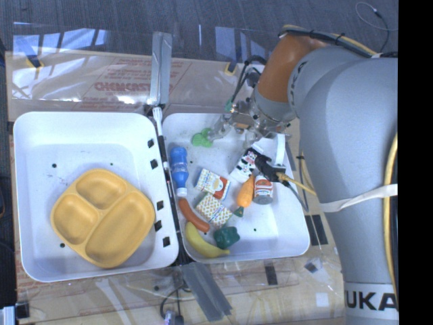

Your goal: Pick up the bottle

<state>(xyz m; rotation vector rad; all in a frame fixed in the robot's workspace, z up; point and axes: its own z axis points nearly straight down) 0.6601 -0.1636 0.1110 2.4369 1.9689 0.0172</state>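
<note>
A: Where is the bottle?

B: Right bin, against its left wall. Blue cap toward the far side, lying flat, clear body. Its near end points at the sausage.

A: Gripper?

B: Low over the far part of the right bin, just beside the green toy. Well apart from the bottle. Fingers: cannot tell whether spread or closed, the wrist hides them.

A: Other contents of that bin?

B: Two small cartons mid-bin, carrot, small jar, black-and-white figure, banana and green pepper at the near wall.

A: Left bin?

B: Yellow divided plate, three compartments, resting flat
</note>
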